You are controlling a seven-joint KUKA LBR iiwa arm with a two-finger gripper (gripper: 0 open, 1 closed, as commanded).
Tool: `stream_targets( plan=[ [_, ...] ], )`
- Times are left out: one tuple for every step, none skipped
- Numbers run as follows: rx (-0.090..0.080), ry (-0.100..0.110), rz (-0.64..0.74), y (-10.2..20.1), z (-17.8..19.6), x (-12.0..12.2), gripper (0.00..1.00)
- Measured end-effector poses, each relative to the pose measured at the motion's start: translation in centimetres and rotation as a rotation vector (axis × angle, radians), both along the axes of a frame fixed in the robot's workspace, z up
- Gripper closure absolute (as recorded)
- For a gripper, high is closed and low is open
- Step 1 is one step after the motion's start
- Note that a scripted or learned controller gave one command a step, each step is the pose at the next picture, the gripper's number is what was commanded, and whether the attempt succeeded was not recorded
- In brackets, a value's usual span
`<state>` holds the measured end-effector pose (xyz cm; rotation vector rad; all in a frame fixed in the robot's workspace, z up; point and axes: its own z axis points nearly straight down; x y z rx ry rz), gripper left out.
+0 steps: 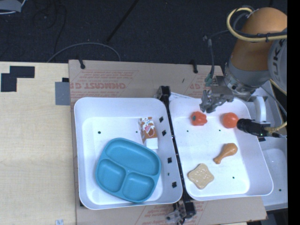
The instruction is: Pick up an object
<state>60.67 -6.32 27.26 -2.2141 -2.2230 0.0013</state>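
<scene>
Gripper [209,106], finger state cannot be told, hangs over right bin [255,184] far edge; nearest object, red pepper [198,118], lies just beside it at 7 o'clock, roughly round, no clear long axis.

Arm [255,41] is seen entering from the right, upper corner of the view. Orange band is visible on top, grey wrist section below it, angled down and to the left. A yellow cable loop is carried beside the orange band. Hand [209,104] is held low at the wrist's left end, pointed down-left. Finger spacing cannot be made out. Nothing is seen between them.
</scene>
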Motion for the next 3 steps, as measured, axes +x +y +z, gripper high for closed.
stream_targets(
  plan=[
    [-0.001,0.001,0.0,4.8,0.1,-1.4,1.0],
    [-0.001,0.002,0.0,10.1,-0.1,-3.1,1.0],
    [-0.002,0.003,0.0,14.4,-1.3,-4.1,1.0]
  ],
)
